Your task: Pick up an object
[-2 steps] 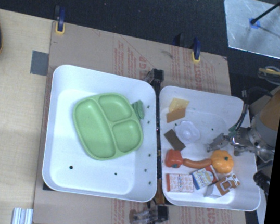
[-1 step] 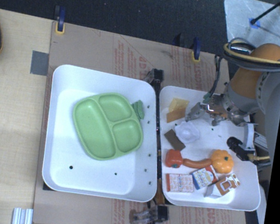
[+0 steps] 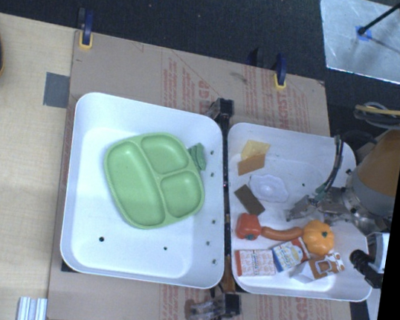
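The jaws are hanging low over the right side of the right bin (image 3: 293,142), just above and left of a small orange pumpkin (image 3: 318,237); the metal parts are blurring together there, so whether the jaws are released or clenched cannot be told, and contact with any object cannot be told either. The grey arm (image 3: 378,172) is reaching in from the right edge behind them. The pumpkin is sitting in the lower right part of the same bin, touching the end of an orange handle whose red head (image 3: 249,226) is lying to its left. Below these, a red-and-white packet (image 3: 255,262), a blue-and-white packet (image 3: 288,256) and a brown packet (image 3: 325,266) are lying in a row along the bin's near wall. Farther left of the jaws, a clear plastic lid (image 3: 269,187) is resting on the bin floor, with a dark brown block (image 3: 249,199) just beside it and a tan block (image 3: 253,157) lying above, near the far wall. The left bin (image 3: 80,249) is standing beside the right one, holding a green divided plate (image 3: 155,180) with a small green piece (image 3: 198,155) touching its upper right rim. Both bins are sitting on a cardboard sheet (image 3: 161,74), which two clamps (image 3: 87,29) are pinning to the bench (image 3: 0,184) at its far edge.
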Robot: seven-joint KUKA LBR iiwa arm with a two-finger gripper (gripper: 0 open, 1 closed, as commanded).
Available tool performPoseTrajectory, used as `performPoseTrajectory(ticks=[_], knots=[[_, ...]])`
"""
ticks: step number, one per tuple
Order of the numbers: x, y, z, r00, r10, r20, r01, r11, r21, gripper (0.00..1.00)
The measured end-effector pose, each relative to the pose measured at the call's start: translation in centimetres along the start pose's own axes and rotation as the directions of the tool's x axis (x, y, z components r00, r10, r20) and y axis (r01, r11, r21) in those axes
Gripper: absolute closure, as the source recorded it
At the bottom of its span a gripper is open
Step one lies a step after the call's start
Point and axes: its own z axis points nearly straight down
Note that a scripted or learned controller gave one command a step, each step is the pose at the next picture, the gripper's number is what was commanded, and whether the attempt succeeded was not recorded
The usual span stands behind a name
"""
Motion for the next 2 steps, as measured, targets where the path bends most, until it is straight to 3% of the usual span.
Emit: performPoseTrajectory(ticks=[1, 2], knots=[[2.7, 7.1, -0.2, 1.0, -0.009, -0.001, 0.009, 1.0, -0.014, 0.0], [4.8, -3.9, -0.3, 1.0, -0.005, -0.004, 0.005, 1.0, 0.001, 0.0]])
